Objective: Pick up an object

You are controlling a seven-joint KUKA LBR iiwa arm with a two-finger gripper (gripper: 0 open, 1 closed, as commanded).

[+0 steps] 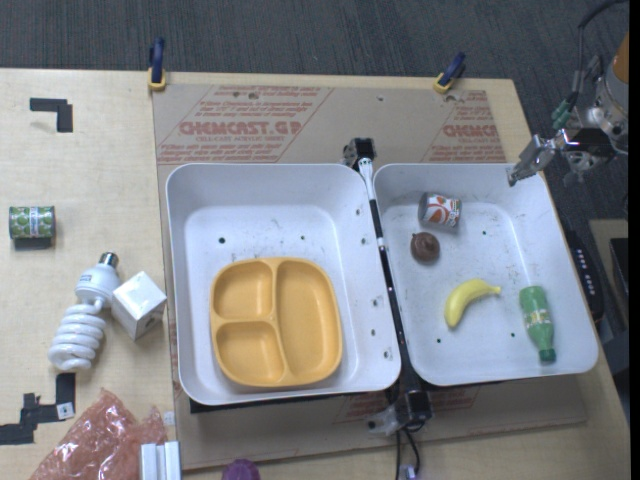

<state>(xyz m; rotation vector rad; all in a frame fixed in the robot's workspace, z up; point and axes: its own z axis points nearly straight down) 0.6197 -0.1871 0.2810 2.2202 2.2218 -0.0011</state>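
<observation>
My pincer at upper right, just outside right bin, near its far right corner; cannot tell whether open or closed, nothing seen in it. Right bin holds small red-and-white can at top, brown round object just below it, banana mid-bin, green bottle near right wall. Left bin holds yellow divided plate. On desk at left: spiral light bulb, white cube, green can.
</observation>
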